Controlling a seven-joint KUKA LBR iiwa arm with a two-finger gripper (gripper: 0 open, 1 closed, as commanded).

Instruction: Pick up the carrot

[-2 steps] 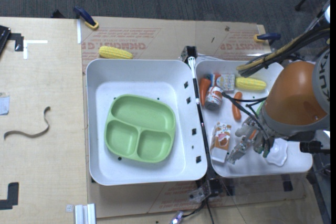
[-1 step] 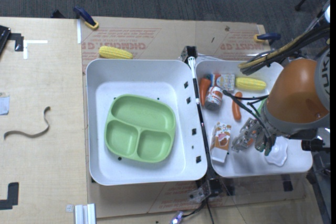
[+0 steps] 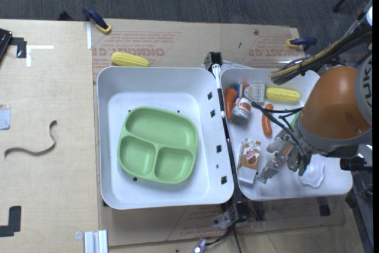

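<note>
A: Where's the carrot (image 3: 229, 102)?
B: Far-left edge of my right bin (image 3: 331, 186), beside the can (image 3: 241, 110).
A: And your gripper (image 3: 271, 170)?
B: Near side, well apart from it. Open or closed, I can't tell. I'd approach from above, aligned along its length.

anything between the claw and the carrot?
Nothing visible. The claw hangs low in the right white bin, beside the small printed carton. The slim orange carrot lies just beyond it on bare bin floor, near the yellow corn cob.
</note>
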